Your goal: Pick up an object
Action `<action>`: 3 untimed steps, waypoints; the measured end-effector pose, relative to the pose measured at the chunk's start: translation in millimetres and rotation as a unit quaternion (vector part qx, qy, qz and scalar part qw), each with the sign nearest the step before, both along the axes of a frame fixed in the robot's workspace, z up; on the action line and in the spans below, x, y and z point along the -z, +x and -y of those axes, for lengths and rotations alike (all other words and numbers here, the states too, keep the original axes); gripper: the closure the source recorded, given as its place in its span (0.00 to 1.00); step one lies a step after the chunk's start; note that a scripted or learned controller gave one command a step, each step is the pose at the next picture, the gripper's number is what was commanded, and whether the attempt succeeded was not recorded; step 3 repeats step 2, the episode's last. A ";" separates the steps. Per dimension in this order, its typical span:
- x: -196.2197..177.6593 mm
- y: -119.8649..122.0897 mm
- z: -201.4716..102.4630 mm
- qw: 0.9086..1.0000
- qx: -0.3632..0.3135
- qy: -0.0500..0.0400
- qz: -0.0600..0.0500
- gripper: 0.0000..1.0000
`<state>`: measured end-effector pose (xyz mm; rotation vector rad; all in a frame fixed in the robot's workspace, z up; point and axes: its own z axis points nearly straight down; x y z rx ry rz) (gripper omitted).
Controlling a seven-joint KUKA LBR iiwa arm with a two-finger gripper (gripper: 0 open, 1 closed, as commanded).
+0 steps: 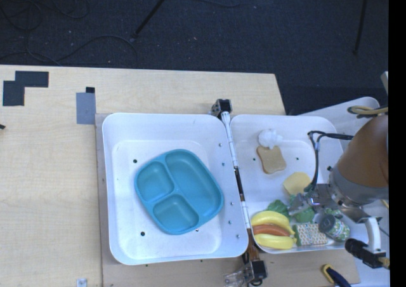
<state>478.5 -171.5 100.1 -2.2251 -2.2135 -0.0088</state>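
In right bin (298, 128): pincer (309, 202) low over green leafy toy (279, 207), finger state unclear; left bin (127, 128) holds glossy blue three-compartment plate (178, 191).

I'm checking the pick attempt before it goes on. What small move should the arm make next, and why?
Probably a short drop straight down. The gripper hangs low over the right bin, above the green toy and beside the yellow block, with nothing seen between its fingers. The bananas crowd close, so a sideways shift risks nudging them.

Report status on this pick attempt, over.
Gripper low in right bin, amid toy food. Banana beside it, ungrabbed. Blue plate alone in left bin.
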 end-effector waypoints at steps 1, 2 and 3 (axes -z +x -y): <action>5.4 71.2 -19.1 1.000 -0.003 -0.002 -0.003 1.00; -86.8 98.6 -113.4 1.000 -0.003 -0.002 -0.002 1.00; -86.8 98.6 -113.4 1.000 -0.003 -0.002 -0.002 1.00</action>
